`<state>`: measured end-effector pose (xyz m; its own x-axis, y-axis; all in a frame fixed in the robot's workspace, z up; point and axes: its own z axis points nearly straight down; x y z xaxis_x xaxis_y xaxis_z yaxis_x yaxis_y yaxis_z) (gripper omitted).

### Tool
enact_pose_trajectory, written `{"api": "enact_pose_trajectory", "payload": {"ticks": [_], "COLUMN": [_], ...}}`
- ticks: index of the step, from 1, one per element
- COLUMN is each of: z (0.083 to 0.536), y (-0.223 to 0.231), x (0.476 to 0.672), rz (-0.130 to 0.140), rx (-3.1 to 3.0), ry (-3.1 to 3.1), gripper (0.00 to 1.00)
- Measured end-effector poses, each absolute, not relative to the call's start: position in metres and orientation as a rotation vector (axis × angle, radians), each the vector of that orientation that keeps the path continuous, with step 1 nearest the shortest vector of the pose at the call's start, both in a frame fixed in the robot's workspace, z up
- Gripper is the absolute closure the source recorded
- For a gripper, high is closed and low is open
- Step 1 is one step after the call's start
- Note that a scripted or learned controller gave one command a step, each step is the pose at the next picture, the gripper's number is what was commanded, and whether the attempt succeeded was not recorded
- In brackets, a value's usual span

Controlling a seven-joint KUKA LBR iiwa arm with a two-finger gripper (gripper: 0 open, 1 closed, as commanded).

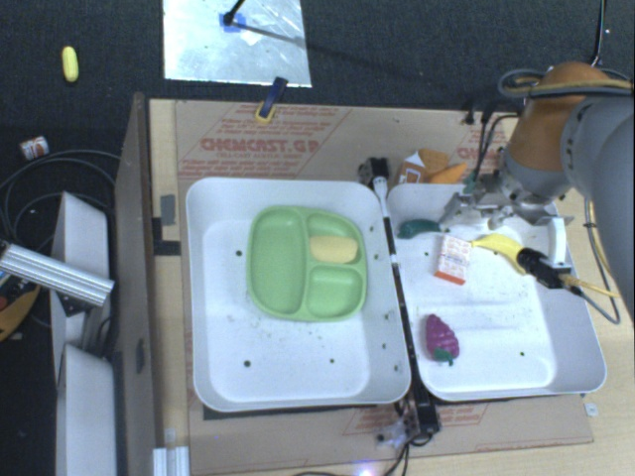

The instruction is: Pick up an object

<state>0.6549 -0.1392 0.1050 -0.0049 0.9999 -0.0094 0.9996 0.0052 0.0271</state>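
My gripper hangs over the far part of the right bin, under the grey wrist with its orange band. Just below it lies a yellow banana with a dark tip pointing right. A small white and red box rests to the banana's left. A teal piece lies by the bin's far left wall. A purple bunch of grapes sits nearer the front. Nothing is visibly held by the gripper.
The left bin holds a green divided plate with a pale yellow item in its far right compartment. An orange object lies beyond the right bin's far rim. Cables run along the divider between the bins.
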Motion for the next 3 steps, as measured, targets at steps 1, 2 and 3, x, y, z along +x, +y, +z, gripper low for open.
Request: {"api": "enact_pose_trajectory", "payload": {"ticks": [1,2,3], "z": [0.155,0.08,0.096], "y": [-0.124,-0.123,-0.123], "x": [0.64,0.618,0.621], "rz": [0.007,-0.004,0.004], "rx": [2.213,2.223,2.217], "ry": [2.224,2.225,2.221], "gripper": [0.0,0.0,1.0]}}
